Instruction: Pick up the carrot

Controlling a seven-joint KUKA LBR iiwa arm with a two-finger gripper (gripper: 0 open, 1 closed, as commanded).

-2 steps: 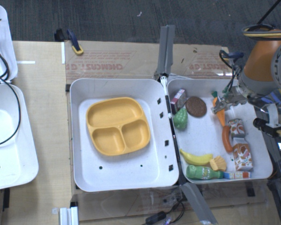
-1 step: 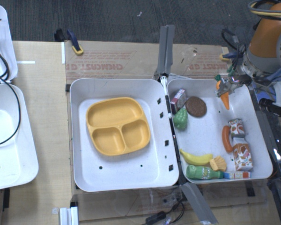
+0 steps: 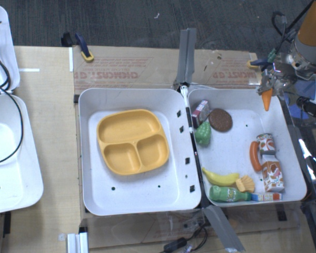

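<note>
The pincer (image 3: 270, 86) stands at about two o'clock in the camera view, above the upper right corner of the right bin (image 3: 292, 141). The carrot (image 3: 266, 99) hangs point-down from it, its thick end pinched between the closed fingers and its tip clear of the bin rim. Judged from this, the grasp is made and the lift is under way or complete; a hold on the top end alone leaves the carrot free to swing, so a slip is the main risk.

Inside the right bin, a brown round disc (image 3: 220, 119) and a green leafy toy (image 3: 203, 133) lie at ten o'clock of the bin. A red sausage (image 3: 254, 155) and a printed can (image 3: 270, 168) lie at four o'clock. A banana (image 3: 220, 177) and a green bottle (image 3: 228, 194) rest along the six o'clock wall. None touches the carrot.

The left bin (image 3: 89, 157) holds a yellow divided plate (image 3: 132, 140), well apart from the arm's work. Both bins sit side by side on the counter (image 3: 47, 67).
</note>
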